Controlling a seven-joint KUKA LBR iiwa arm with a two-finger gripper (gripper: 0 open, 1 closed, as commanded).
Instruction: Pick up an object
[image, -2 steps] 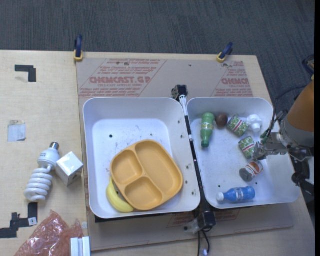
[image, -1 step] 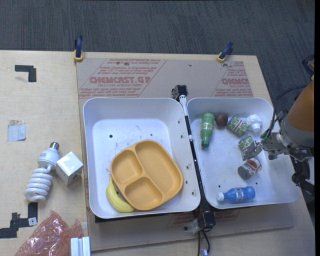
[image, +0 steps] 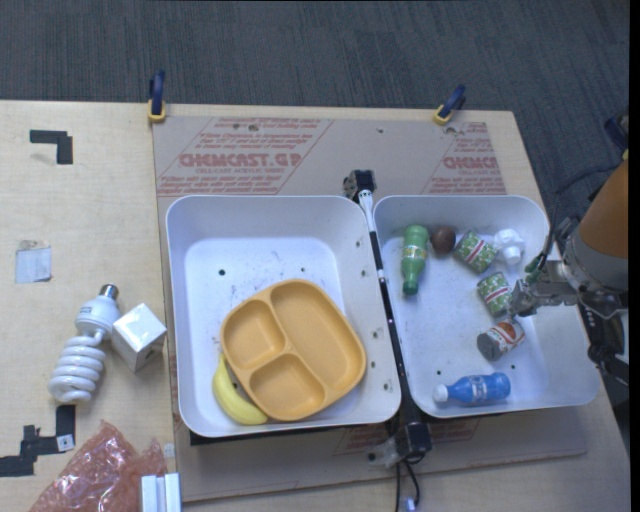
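The right bin (image: 455, 320) holds several objects. A green bottle (image: 412, 258) lies near its left wall, with a small brown ball (image: 442, 239), a green-and-white can (image: 474, 250) and a white crumpled piece (image: 508, 243) along the back. A second green can (image: 492, 292) lies mid-right, a grey-and-red can (image: 501, 339) sits below it, and a blue bottle (image: 474, 389) lies at the front. My gripper (image: 524, 300) hangs over the bin's right side, just right of the second green can and above the grey-and-red can. Nothing visibly sits in its grasp.
The left bin (image: 200, 250) holds a yellow divided plate (image: 292, 349) lying over a banana (image: 235, 395). On the bench to the left lie a spiral light bulb (image: 82, 350), a white cube (image: 139, 334) and a red mesh bag (image: 95, 470). The arm (image: 605, 235) crosses the right bin's right wall.
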